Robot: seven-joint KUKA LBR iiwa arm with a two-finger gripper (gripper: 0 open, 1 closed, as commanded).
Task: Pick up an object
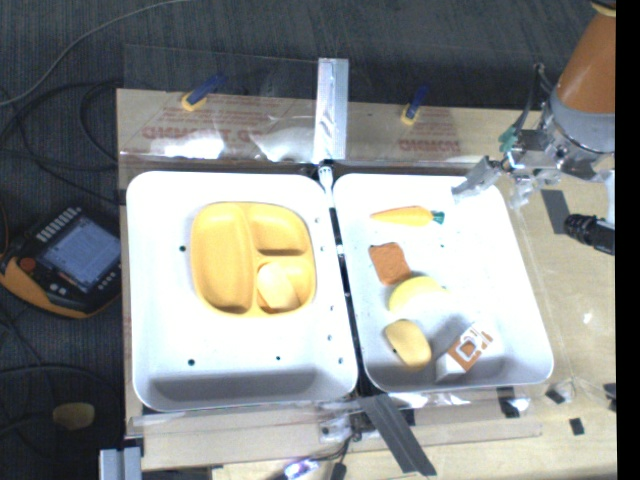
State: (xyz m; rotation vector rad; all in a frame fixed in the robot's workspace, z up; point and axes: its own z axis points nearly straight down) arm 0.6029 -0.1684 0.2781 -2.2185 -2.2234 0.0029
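Approach step, nothing picked yet: tool [492, 175] is hovering upper right w/ fingers apart, empty, over the right bin [520, 298]. Carrot [406, 215] is lying nearest, left of it; next move needs lowering onto it.

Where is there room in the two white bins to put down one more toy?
Left bin: a bare strip along the near edge, below the yellow divided tray. Right bin: bare floor right of the carrot and brown square. Crowded: its near-left corner, with two yellow lumps and a small orange-and-white box.
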